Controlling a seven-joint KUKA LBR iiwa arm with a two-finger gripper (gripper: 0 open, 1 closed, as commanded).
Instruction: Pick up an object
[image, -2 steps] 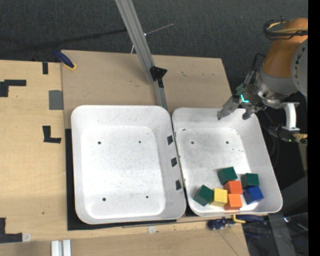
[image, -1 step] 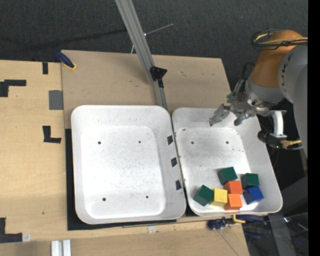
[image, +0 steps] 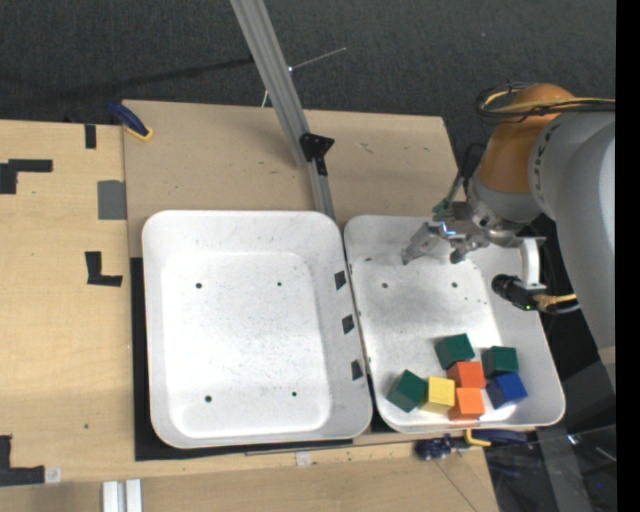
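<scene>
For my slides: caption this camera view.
Gripper open above right bin; coloured blocks clustered at its near end.

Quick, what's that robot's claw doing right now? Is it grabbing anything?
End effector: open, holding nothing, poised over the far end of the right shallow white plastic bin, away from the coloured cubes.

We see even, soft overhead light; scene moderately bright. Two white bins (image: 240, 330) brightest, near washed out, speckle on floors still readable. Shadows faint: thin dark line under left bin's edges, small soft ones beside blocks (image: 460, 378). No hard glare; dull sheen on grey arm (image: 580, 200). Dark floor beyond counter (image: 60, 300) loses detail. Overall slightly soft, grainy; arm at right edge blurry, bulging large.
</scene>
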